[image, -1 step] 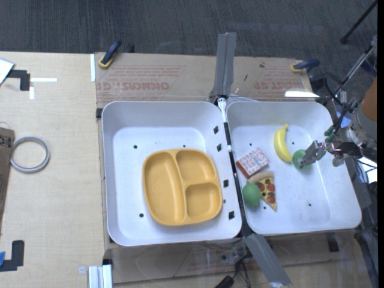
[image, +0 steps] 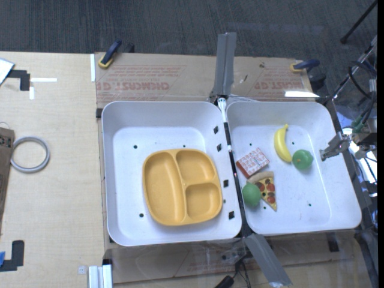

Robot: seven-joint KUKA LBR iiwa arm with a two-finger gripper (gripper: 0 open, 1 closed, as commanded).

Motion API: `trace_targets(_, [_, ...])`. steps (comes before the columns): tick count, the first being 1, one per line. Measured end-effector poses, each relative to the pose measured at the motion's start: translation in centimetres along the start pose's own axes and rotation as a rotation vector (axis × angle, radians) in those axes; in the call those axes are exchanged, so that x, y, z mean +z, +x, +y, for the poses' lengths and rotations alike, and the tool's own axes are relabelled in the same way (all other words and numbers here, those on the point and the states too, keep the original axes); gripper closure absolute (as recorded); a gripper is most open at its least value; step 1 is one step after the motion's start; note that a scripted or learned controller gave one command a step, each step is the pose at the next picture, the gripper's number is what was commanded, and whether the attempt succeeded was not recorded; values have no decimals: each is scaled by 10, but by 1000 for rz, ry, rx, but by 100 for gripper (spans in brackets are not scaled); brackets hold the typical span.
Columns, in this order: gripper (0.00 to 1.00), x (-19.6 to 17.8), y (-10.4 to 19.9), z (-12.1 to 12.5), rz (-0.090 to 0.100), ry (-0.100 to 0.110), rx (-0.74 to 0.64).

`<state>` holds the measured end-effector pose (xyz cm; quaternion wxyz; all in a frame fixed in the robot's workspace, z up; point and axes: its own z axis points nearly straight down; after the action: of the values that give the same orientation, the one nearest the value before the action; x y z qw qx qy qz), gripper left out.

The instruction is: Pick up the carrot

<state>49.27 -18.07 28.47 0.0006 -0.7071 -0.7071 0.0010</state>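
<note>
The right bin [image: 336,221] holds a banana [image: 282,143] near its far edge, with a green ball [image: 302,159] touching the banana's lower tip. Toward the bin's left wall lie a red-and-white box [image: 252,161], a pizza slice [image: 267,189] just below it, and a second green ball [image: 251,194] against the slice's left side. Which of these is the carrot cannot be told; the nearest match is an orange strip along the slice's right edge. The left bin [image: 114,161] carries a yellow divided plate [image: 182,186] at its middle. A tape roll [image: 27,154] lies on the bench's left edge. The gripper [image: 329,153] hangs at the right bin's right rim, near the green ball, apart from everything; whether it is open or closed cannot be told.
</note>
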Motion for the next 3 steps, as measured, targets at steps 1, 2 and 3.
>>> trace_targets(1, [0,111,28,42,1,2,-124])
trace_targets(2, [0,124,67,-15,1,2,-121])
trace_targets(3, [0,121,33,-4,0,0,92])
